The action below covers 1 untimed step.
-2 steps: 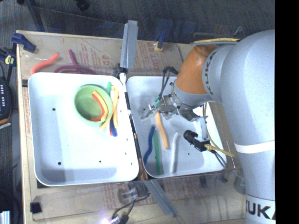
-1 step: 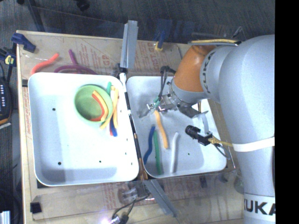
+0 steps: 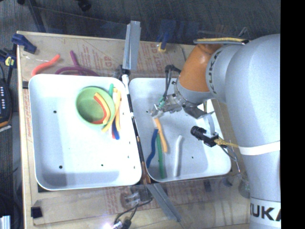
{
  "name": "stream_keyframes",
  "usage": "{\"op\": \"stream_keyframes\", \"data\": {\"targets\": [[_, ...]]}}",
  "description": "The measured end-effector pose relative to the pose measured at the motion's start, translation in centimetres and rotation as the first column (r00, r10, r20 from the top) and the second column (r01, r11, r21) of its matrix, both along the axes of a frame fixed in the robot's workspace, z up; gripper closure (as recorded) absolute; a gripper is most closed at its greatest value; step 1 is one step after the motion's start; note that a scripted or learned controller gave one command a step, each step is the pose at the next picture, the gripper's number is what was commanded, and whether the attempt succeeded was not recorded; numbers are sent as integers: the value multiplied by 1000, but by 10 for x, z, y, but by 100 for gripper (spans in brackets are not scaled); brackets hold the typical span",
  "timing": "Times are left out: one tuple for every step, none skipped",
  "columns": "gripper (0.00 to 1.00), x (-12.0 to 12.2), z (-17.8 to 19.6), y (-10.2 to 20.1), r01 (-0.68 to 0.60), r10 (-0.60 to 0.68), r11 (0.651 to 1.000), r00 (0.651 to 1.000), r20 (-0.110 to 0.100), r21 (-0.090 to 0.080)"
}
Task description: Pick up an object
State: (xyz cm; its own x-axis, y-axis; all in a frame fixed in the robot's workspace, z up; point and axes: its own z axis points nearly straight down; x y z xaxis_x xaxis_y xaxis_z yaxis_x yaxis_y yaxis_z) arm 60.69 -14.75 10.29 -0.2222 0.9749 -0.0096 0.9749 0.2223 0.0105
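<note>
The grey arm (image 3: pixel 248 80) reaches in from the right and fills much of that side. Its orange band (image 3: pixel 198 70) sits over the far edge of the right bin (image 3: pixel 195 163). From the band the wrist bends down and to the left, so the end effector (image 3: pixel 161 108) hangs low over the far left part of that bin. It is too small and cluttered to tell whether it is spread or pressed together, or whether it pinches anything.

Just below it lies an orange stick (image 3: pixel 161 136), its upper end close under the end effector. A blue stick (image 3: pixel 153 149) lies just beside it on the left. A green stick (image 3: pixel 161 165) runs on from the orange one toward the near rim. A white stick (image 3: pixel 177 156) lies a little apart to the right.

The left bin (image 3: pixel 57 147) holds a green bowl (image 3: pixel 90 106) in its far right part. Yellow strips (image 3: pixel 116 109) and a red strip (image 3: pixel 102 109) are draped over the bowl's right side. Both bins stand on the desk (image 3: pixel 100 51).
</note>
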Motion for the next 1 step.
{"op": "stream_keyframes", "data": {"targets": [[0, 0, 0, 0, 0, 0, 1000, 1000, 0, 0]]}}
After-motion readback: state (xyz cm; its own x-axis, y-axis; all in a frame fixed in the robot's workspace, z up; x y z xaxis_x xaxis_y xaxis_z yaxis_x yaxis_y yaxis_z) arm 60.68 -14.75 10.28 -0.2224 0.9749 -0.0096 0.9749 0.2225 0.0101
